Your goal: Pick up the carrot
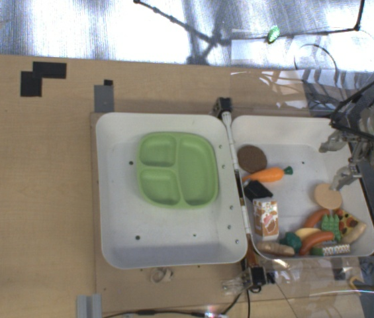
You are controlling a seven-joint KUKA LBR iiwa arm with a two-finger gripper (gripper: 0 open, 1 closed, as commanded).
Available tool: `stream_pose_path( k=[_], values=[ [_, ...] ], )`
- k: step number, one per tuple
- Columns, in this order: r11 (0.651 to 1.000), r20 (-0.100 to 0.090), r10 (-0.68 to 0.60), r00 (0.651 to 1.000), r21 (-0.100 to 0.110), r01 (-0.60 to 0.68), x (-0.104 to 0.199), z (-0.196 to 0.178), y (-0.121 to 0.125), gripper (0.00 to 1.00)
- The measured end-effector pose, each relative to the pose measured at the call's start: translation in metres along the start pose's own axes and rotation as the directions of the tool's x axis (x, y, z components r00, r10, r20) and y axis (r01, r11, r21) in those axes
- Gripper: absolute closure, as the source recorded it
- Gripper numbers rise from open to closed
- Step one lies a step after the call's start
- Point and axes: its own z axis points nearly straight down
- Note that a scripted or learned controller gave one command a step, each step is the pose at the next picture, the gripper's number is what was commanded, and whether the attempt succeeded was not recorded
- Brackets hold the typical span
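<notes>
The orange carrot (265,175) with a green top lies on its side in the right bin (299,134), near its left wall. My gripper (339,161) hangs at the bin's right side, well to the right of the carrot and apart from it. Its two metal fingers (333,144) stand apart, open, with nothing between them. A tan round disc (327,196) lies just below the lower finger.
A brown round cookie (251,157) sits just above the carrot and a black piece (257,190) just below it. A small carton (266,218) stands further down. Several toy foods (326,234) crowd the bin's front right corner. A green divided plate (177,169) lies in the left bin (117,197).
</notes>
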Motion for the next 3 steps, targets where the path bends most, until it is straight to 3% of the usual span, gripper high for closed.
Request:
stream_pose_path(
  k=[1, 2, 3],
  values=[
    [1.0, 0.0, 0.009, 1.0, -0.004, -0.009, 0.013, 0.11, 0.075, 0.0],
    [0.978, 0.007, 0.208, 0.978, -0.002, -0.208, -0.003, 0.115, 0.117, 0.0],
    [0.919, 0.006, 0.394, 0.919, -0.002, -0.394, -0.046, 0.116, 0.108, 0.0]
  ],
)
